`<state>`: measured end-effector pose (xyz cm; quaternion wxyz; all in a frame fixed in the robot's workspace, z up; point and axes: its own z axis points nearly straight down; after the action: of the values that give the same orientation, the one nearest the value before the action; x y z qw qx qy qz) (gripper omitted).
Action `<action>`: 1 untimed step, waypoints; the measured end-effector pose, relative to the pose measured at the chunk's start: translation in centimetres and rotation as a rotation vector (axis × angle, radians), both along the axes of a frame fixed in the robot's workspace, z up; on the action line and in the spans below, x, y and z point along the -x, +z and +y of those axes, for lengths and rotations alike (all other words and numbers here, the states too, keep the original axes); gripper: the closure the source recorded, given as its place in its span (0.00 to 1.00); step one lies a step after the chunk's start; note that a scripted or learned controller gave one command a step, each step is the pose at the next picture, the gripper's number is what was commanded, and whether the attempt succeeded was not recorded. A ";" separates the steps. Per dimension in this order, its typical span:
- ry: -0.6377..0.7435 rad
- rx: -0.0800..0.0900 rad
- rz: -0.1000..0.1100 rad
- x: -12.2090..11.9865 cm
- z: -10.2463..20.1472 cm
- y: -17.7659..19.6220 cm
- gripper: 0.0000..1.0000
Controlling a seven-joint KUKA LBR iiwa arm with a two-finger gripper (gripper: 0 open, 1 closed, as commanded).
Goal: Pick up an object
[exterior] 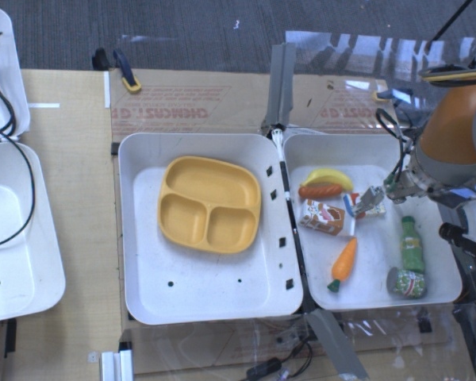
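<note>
My gripper hangs low in the right bin, reaching in from the right. Just to its left lies a small blue and white item, partly hidden by the gripper. Around it are a yellow banana, a red sausage and a brown snack packet. An orange carrot lies closer to the front. A green bottle and a round can rest at the bin's right side.
The left bin holds a yellow divided plate. A raised divider runs between the two bins. The grey arm with its orange band stands over the right bin's far right corner.
</note>
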<state>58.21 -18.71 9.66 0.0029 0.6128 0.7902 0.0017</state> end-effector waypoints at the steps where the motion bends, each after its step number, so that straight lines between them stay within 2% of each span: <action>1: -0.003 0.002 -0.006 -0.2 -0.1 1.1 1.00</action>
<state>58.37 -18.78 10.73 0.0060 0.6140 0.7893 0.0027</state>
